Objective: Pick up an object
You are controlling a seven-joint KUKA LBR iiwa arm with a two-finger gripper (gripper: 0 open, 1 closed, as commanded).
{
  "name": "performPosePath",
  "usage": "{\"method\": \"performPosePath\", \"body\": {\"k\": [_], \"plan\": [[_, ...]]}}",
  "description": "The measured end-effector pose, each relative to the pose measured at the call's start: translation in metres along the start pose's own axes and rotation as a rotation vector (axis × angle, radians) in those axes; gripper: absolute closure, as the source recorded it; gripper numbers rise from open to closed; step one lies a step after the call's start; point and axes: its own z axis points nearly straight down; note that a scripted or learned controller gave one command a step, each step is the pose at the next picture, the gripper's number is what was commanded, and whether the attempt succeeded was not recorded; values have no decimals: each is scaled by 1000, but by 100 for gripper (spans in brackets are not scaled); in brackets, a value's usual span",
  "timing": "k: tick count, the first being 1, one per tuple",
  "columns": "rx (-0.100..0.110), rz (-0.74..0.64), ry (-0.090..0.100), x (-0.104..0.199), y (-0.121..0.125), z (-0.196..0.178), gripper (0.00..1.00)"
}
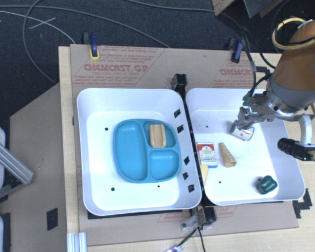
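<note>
Three objects lie in the right bin; the end effector hovers low, seemingly approaching to grasp, its state unclear; next it must descend squarely onto one.

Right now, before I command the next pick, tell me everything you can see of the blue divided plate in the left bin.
The blue divided plate is a light-blue, rounded-square tray, plastic by its look, with three compartments: one large at the camera view's left, two smaller at the right. It lies flat near the middle of the left bin, turned slightly askew to the walls. A tan, bread-like block rests in the upper right compartment. The gripper is away in the other bin.
</note>
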Motion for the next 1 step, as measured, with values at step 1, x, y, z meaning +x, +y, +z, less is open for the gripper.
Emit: {"method": "performPosePath", "body": {"k": [1], "plan": [[5,-5,3,48,9,-4,100]]}}
